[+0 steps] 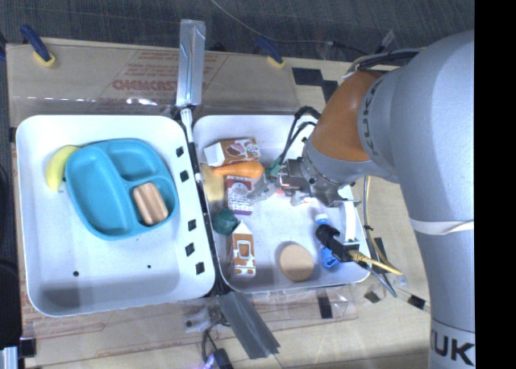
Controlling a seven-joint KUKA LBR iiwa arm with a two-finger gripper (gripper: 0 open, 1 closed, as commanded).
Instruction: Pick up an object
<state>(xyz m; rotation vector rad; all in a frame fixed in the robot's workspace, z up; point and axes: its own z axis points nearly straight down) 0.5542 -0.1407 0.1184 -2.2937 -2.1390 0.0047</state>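
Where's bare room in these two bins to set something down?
Left bin: open floor along its near side, below the blue divided plate. Right bin: a small patch between the round cookie and the arm's hand; its left side is crowded with snack packets.

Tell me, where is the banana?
The banana lies in the left bin, at its left side, tucked against the blue plate.

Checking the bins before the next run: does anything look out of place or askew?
Mostly ordinary clutter. One oddity: the banana in the left bin is wedged partly under the blue plate, against the bin wall.
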